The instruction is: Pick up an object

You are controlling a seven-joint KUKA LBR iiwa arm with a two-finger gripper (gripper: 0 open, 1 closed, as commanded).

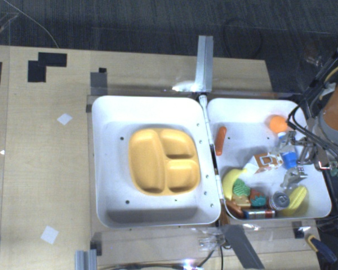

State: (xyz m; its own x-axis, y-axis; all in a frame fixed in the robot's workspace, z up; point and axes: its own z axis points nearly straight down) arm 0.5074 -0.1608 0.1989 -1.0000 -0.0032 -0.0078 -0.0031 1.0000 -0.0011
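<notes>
I have the claw down inside the right shallow white bin, among the clutter toward five o'clock. I cannot tell its state. Nearest are a small blue plastic piece and a yellow banana-shaped toy; nothing looks lifted, so I judge the pick not yet done.

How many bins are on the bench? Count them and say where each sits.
2. The left bin holds a yellow tray; the right bin holds the toys, under the gripper.
</notes>
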